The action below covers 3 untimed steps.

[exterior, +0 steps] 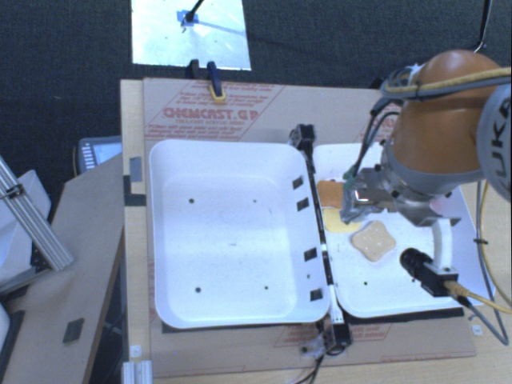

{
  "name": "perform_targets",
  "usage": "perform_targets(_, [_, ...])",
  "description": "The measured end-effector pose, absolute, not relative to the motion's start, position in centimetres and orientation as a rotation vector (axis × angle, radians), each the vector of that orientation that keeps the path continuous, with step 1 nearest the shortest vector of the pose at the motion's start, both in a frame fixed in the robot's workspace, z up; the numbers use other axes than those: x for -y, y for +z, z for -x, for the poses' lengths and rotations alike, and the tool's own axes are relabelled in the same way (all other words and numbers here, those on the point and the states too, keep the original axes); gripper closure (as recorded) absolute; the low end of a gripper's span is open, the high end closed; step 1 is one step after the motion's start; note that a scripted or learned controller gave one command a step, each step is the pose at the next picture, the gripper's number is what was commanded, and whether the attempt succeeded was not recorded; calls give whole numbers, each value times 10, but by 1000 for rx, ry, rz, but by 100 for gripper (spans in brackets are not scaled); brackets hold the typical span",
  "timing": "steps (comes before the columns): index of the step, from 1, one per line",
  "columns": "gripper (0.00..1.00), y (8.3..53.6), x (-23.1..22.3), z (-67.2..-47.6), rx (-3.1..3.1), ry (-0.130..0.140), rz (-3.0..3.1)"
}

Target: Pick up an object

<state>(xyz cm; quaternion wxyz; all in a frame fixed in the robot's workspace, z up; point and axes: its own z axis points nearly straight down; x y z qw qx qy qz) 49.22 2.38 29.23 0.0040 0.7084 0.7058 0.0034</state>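
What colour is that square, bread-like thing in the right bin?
Pale tan, the toast-like piece, in the camera view.

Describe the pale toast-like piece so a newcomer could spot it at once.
Start at the right bin, the one under the arm. Near its middle, just below the gripper, lies the toast slice. It is pale beige and squarish, unlike the orange piece and the flat yellow piece up-left.

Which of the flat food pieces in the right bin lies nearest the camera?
The pale beige bread slice. It lies lower in the view than the orange piece and the yellow piece.
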Motion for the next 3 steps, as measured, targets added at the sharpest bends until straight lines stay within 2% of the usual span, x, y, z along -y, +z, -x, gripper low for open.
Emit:
perform_targets(1, [100, 385, -87, -535, -2226, 19, -2205])
perform_targets(2, [100, 439, -149, -485, -2234, 13, -2207])
perform_targets(3, [100, 541, -141, -487, -2222, 20, -2212])
